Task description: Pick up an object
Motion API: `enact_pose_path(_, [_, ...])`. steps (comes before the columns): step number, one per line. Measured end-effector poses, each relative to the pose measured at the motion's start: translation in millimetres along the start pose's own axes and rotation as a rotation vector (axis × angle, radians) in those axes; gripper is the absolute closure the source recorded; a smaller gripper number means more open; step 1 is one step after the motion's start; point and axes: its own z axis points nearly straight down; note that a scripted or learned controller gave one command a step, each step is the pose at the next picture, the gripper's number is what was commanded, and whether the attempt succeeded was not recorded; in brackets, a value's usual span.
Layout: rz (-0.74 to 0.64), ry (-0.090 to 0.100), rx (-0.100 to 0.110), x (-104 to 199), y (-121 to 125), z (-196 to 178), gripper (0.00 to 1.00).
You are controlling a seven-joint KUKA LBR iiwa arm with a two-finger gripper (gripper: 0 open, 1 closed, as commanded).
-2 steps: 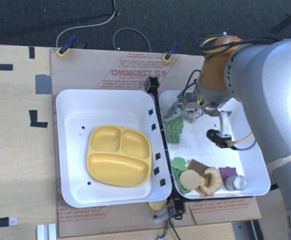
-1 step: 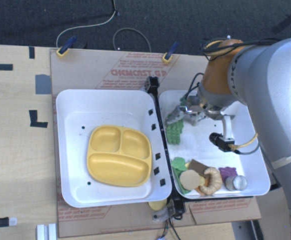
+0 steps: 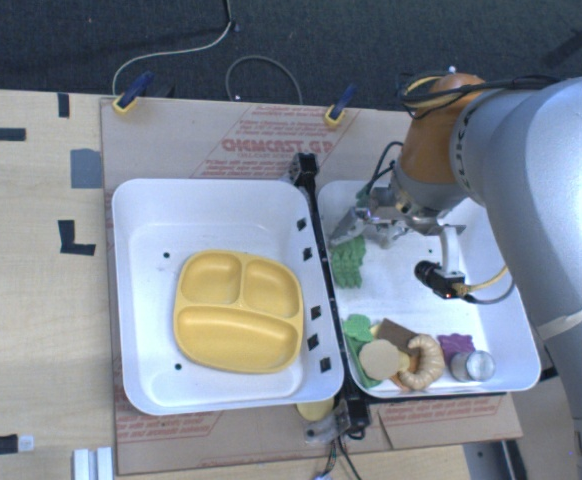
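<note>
End effector (image 3: 363, 224) fingers: too small and cluttered to tell spread. Right bin (image 3: 491, 268) far wall hidden behind arm (image 3: 531, 168). Arm cut off at right edge. Yellow item (image 3: 314, 408) mostly hidden under bin rims.

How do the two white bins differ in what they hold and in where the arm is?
The left bin holds one large yellow divided plate, lying flat; the right bin holds several small things: a green toy near its left wall and a cluster along its near edge. The arm's gripper is over the right bin, by the green toy; the left bin has no arm above it. Both are shallow, white and side by side.
</note>
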Motion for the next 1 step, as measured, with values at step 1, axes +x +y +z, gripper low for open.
enact_pose_path(1, [-0.001, 0.003, 0.001, -2.3, 5.6, 0.1, 0.00])
